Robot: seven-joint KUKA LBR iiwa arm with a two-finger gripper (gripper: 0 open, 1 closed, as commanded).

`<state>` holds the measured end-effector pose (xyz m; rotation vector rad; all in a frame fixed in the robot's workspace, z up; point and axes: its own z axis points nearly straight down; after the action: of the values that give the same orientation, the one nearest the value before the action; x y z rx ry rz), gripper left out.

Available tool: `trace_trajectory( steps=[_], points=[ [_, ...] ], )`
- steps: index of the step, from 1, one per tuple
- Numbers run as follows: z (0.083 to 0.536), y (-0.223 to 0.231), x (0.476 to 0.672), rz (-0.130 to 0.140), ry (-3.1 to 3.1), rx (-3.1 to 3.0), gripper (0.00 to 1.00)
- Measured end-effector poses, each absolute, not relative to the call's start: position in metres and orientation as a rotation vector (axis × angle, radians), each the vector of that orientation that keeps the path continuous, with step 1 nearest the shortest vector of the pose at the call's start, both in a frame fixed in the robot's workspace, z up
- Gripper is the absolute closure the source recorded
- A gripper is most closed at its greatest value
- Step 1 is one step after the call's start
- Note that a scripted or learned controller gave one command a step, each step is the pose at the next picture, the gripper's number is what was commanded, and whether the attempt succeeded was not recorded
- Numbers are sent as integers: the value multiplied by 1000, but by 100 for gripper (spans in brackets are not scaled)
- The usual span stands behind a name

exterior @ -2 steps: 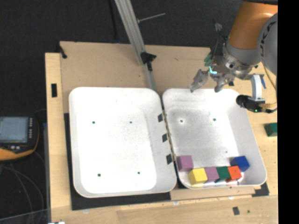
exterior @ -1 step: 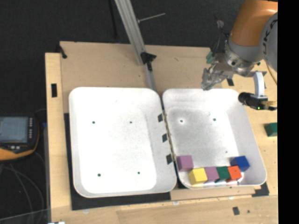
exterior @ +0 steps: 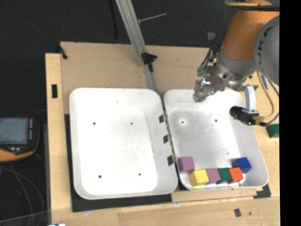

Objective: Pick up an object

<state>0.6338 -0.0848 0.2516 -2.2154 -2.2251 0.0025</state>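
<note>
Six small blocks [exterior: 214,173] crowd the right bin's [exterior: 207,131] near edge, its far half bare. Hand [exterior: 203,92] hangs over that bin's far edge; grip unreadable.

Small coloured blocks clustered at the near edge of the right bin [exterior: 214,126].
A purple block [exterior: 186,163] lies just behind a row of yellow block [exterior: 199,177], lilac block [exterior: 213,174], green block [exterior: 224,174] and orange block [exterior: 235,173]; a blue block [exterior: 242,163] sits just behind the orange.
</note>
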Motion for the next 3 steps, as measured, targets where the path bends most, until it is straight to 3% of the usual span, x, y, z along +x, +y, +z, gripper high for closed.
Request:
trace_trajectory(
  steps=[1, 2, 3],
  points=[
    [274, -88, 618, -2, -2221, -2224, 100],
    [282, -120, 580, 2, -2219, -2226, 100],
    [244, -6, 596, 1, -2229, -2209, 100]
  ],
)
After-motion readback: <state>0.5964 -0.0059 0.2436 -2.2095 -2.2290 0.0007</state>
